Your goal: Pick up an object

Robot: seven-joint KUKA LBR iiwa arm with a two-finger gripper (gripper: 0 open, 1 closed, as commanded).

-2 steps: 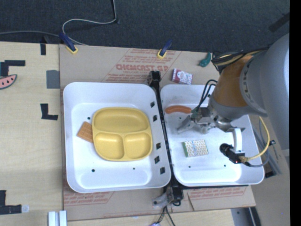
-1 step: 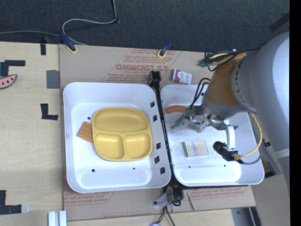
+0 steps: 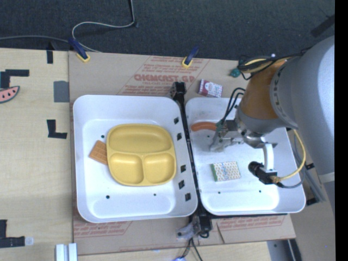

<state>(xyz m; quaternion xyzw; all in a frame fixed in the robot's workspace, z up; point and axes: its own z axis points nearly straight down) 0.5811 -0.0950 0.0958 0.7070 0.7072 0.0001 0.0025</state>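
Observation:
My gripper point(image 3: 219, 138) reaches down into the right bin point(image 3: 244, 200), its metal fingers low over the bin floor just right of an orange, sausage-shaped object point(image 3: 203, 126). The arm's wrist covers the fingertips. A small green-and-white patterned square pad point(image 3: 226, 171) lies on the bin floor below the gripper, apart from it. In the left bin point(image 3: 95, 200) sits a yellow divided plate point(image 3: 142, 154), with a brown cracker-like piece point(image 3: 99, 152) tucked at its left edge.
A small red-and-white packet point(image 3: 209, 88) lies on the cardboard behind the right bin. Black clips line the divider between the bins. A yellow cable loops off the arm at the right bin's right side.

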